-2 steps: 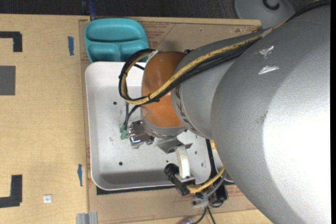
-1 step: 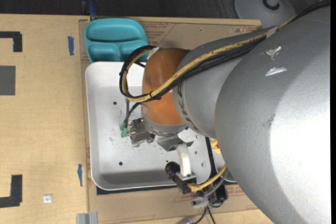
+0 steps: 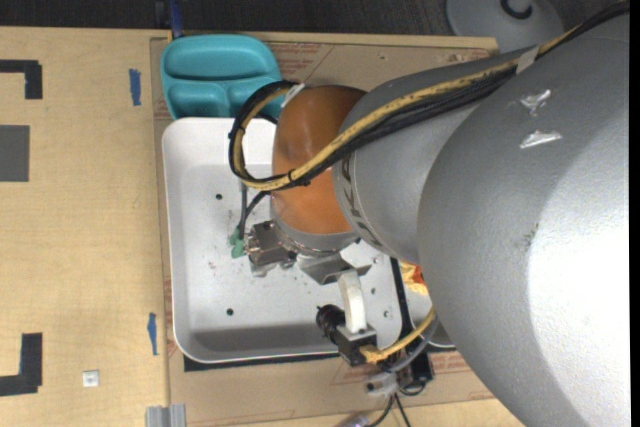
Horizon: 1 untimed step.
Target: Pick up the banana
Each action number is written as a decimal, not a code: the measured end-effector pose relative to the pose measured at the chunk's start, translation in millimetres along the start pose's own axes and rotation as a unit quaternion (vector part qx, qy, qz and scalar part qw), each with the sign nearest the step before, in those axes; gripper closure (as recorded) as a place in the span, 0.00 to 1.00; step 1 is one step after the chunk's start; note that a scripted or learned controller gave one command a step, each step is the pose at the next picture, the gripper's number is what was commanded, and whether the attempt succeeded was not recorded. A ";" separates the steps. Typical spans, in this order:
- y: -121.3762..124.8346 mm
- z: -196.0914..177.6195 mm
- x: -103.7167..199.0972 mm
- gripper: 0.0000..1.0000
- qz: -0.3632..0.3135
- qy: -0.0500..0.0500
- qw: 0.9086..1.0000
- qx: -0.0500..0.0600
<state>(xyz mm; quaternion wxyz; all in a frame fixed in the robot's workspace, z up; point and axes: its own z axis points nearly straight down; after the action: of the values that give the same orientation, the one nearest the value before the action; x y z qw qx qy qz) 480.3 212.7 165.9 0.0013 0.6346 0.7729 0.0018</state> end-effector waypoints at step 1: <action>-2.1 76.4 -8.0 1.00 -0.078 0.001 0.997 0.001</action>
<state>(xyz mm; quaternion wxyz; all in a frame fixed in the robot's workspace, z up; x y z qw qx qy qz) 480.2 204.5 89.6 -0.0003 0.5726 0.8198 0.0020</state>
